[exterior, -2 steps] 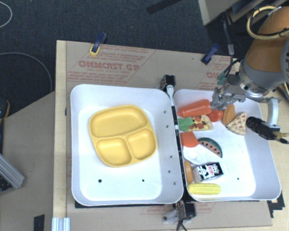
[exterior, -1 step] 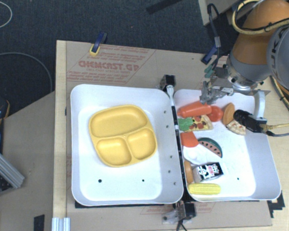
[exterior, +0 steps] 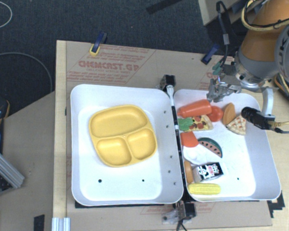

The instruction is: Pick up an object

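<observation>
- Two white bins side by side on the tabletop [exterior: 59, 131], inner rims touching along the centre line.
- Left bin [exterior: 80, 182]: one yellow divided tray [exterior: 122, 134], three compartments, set toward the upper middle. Bare white floor runs along the near edge and the left wall.
- Right bin [exterior: 259, 165]: toys crowd the left half and the far edge; the right half and near-right corner are bare floor.
- Count in right bin: one red pepper [exterior: 195, 107], one green piece [exterior: 185, 123], two pizza slices, one beside the green piece [exterior: 202, 122] and one near the far-right rim [exterior: 237, 124], one bread roll [exterior: 228, 112], one red piece [exterior: 188, 139], one watermelon slice [exterior: 210, 146], one black-and-white carton [exterior: 208, 171], one corn cob [exterior: 204, 189] close along the near rim, and one orange-brown piece [exterior: 188, 171] against the left wall.
- Pepper, green piece, first pizza slice and roll lie tightly together, some touching.
- Tool [exterior: 220, 93] hangs at the far edge of the right bin, just above the pepper and the roll. Cannot tell how its tips stand; nothing seen between them.
- A black cylinder [exterior: 255, 118] sticks out to the tool's right, over the far-right rim.
</observation>
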Controlling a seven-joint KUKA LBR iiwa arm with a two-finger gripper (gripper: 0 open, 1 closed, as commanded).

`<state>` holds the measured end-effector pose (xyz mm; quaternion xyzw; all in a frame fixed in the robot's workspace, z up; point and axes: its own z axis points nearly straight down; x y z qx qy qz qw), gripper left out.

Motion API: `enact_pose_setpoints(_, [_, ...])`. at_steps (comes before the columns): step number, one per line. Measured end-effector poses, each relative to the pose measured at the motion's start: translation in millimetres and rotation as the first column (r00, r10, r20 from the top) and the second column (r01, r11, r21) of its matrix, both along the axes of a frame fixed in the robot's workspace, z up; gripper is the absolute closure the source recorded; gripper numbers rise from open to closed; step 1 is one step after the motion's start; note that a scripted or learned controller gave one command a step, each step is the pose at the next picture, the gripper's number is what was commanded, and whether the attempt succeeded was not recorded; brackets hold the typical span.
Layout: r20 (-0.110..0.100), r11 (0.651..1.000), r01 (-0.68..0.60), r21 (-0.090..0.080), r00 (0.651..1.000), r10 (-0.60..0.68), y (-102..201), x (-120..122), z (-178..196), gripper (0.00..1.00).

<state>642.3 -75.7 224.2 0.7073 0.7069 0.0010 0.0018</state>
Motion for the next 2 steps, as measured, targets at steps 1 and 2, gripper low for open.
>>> enact_pose_setpoints(1, [-0.006, 1.000, -0.002, 0.001, 1.000, 0.002, 12.7, -5.2, -9.0, 1.00])
enact_pose_setpoints(2, [-0.002, 1.000, -0.001, 0.000, 1.000, 0.001, 7.8, -0.3, -7.9, 1.00])
